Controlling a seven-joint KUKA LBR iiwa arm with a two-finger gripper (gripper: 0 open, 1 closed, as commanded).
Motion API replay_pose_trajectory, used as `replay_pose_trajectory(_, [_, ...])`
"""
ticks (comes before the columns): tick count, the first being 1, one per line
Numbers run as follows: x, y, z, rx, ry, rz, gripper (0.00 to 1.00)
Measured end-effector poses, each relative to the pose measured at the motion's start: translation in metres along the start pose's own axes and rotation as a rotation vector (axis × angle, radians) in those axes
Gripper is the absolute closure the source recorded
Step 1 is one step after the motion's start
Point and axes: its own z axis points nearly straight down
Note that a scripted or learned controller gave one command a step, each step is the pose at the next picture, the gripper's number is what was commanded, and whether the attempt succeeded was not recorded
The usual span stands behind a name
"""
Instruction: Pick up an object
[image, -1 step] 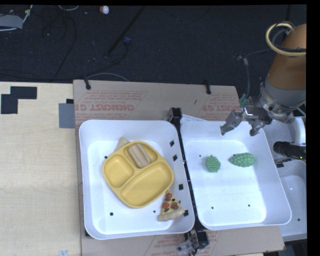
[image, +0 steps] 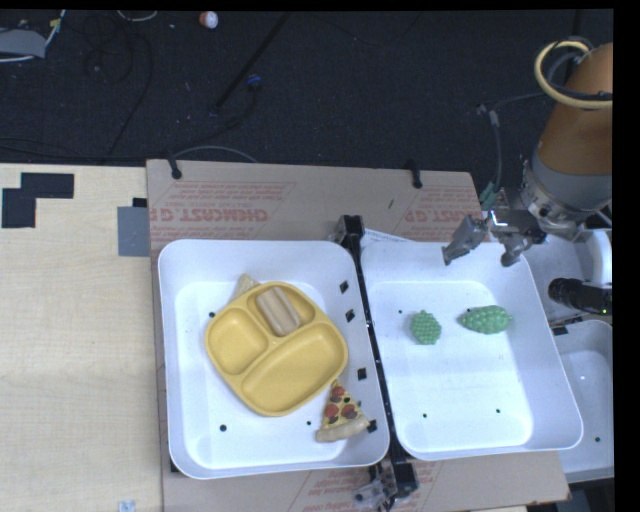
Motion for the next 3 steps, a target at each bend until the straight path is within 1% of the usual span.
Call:
replay_pose_trajectory(1, [-0.004,-0.007,0.060,0.004,0.000,0.001,0.00])
replay_pose_trajectory(2, [-0.012,-0.007,0.107,0.002,0.000,0.001,0.00])
replay_pose_trajectory(3, [-0.012,-0.015,0.153,0.004,0.001,0.001,0.00])
